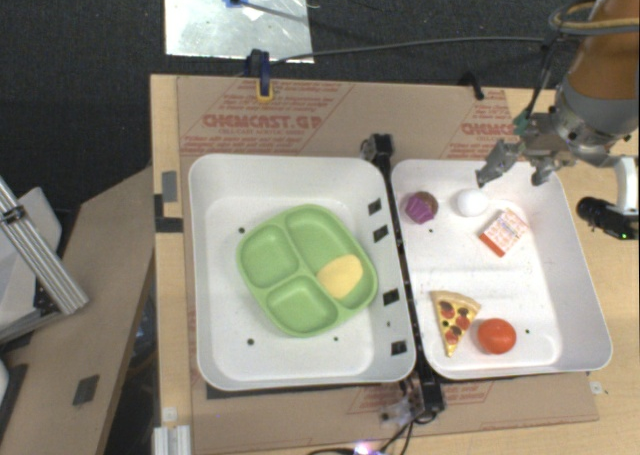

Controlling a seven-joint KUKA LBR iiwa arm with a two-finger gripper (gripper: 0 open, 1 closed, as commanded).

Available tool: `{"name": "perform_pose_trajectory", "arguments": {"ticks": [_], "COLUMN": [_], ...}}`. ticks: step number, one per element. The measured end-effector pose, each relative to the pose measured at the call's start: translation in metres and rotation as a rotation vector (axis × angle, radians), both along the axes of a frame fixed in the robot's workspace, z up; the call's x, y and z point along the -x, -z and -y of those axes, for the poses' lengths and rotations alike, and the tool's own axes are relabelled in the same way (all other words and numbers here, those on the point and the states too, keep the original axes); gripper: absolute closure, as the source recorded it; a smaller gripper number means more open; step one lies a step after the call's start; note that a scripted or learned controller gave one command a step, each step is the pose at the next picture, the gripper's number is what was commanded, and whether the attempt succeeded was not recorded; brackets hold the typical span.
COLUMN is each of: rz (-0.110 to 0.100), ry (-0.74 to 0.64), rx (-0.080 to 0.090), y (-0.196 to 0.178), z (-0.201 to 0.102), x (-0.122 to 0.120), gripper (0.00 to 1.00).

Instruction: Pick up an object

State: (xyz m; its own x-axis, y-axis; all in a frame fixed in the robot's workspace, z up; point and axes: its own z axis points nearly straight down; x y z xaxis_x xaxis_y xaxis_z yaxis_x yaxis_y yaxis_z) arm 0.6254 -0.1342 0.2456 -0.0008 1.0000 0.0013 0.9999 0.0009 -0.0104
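The gripper (516, 167) hangs over the far edge of the right bin (585, 318), its two dark fingers (492, 169) spread apart with nothing between them. The arm (600, 73) above it runs off the right and top of the view, so most of it is cut off.

Just near-left of the fingertips a white ball (471, 203) lies on the bin floor, apart from the gripper. Left of it sits a purple object (420, 207), too small to identify. To the right of the ball lies a small red and white packet (503, 232), its print unreadable. Nearer in the same bin, a pizza slice (454, 319) lies just beside a red tomato (496, 335).

The left bin (230, 193) holds a green divided plate (275, 263), with a yellow piece (341, 275) in its right compartment. Both bins rest on a cardboard sheet (300, 113) with faded red lettering.
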Motion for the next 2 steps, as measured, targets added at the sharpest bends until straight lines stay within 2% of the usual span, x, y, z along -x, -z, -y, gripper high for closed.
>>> {"name": "perform_pose_trajectory", "arguments": {"ticks": [1,2], "rz": [0.012,0.009], "ry": [-0.002,-0.001], "rx": [0.002,0.002], "y": [-0.008,0.037], "z": [0.000,0.004], "x": [-0.002,-0.008], "gripper": [0.00,0.00]}}
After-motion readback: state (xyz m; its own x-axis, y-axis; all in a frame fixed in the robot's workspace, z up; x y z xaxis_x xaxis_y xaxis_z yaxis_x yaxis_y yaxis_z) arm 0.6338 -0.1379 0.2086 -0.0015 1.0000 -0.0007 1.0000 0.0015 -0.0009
